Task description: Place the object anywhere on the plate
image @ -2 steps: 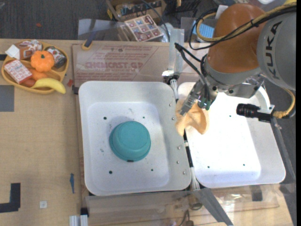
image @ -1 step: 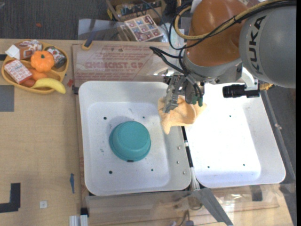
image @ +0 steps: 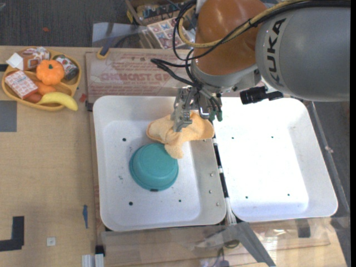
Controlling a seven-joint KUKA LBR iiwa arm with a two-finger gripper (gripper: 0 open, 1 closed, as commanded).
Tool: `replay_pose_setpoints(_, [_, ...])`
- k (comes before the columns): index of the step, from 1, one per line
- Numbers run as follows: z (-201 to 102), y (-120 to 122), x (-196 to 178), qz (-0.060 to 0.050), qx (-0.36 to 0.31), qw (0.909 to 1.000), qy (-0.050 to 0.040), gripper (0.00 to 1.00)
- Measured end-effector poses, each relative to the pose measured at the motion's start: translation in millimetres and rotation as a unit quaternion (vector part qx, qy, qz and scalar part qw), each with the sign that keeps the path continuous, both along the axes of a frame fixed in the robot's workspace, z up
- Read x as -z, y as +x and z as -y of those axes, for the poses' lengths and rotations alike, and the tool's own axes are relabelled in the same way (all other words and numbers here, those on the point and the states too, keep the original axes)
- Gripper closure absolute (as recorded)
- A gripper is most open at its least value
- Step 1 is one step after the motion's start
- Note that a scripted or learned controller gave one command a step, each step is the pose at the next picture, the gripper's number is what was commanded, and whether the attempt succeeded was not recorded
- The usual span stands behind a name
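Progress looks partial: you have the gripper down on the yellow cloth, which lies crumpled in the left bin just up and right of the teal plate. One corner of the cloth reaches toward the plate's rim and seems to touch or overlap it, but the bulk lies off the plate. Whether the gripper is spread or pinching the cloth, you cannot tell from this angle. By my reading, what remains is the lift, the short carry down-left over the plate, and the release.
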State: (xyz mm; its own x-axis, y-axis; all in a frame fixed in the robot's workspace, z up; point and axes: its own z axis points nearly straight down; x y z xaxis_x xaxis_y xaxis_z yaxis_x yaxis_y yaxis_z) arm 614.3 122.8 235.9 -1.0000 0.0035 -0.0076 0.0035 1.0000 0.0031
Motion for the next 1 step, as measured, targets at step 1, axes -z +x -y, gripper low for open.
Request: replay_pose_setpoints(1, [0.2, 0.2, -0.3, 0.0, 0.0, 1.0, 0.0001, 0.0])
